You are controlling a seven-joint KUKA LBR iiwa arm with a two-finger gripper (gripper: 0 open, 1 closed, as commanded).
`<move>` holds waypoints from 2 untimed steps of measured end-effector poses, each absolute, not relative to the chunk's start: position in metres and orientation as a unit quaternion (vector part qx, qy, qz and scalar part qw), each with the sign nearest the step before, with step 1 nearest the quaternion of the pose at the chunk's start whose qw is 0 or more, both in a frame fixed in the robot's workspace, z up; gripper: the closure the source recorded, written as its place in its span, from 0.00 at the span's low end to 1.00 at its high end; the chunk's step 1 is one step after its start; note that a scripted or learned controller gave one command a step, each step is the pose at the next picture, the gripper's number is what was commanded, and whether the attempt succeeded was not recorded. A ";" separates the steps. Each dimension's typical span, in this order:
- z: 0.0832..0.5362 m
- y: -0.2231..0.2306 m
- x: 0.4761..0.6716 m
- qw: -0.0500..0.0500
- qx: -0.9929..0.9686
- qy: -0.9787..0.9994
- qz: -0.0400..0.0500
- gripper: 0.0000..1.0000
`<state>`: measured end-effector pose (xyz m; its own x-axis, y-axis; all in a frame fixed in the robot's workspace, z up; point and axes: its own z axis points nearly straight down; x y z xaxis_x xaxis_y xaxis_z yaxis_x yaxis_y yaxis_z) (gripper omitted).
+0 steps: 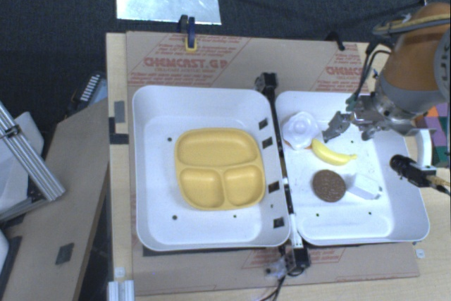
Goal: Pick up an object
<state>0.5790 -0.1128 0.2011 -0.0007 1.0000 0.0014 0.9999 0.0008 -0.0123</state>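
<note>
I read "CHEMCAST GP" in red on the brown protective sheet (184,61); my hand (341,125) hovers above the small yellow banana (331,154), grip state unreadable.

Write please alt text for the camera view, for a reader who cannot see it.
A grey and orange robot arm reaches from the right, its hand low over the right bin, just above a banana. That bin also holds a brown disc and two white items; the left bin holds a yellow tray.
</note>
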 end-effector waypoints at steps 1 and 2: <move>0.209 -0.112 0.582 0.000 -0.706 -0.708 0.000 0.00; 0.147 -0.113 0.581 0.000 -0.707 -0.708 0.000 0.00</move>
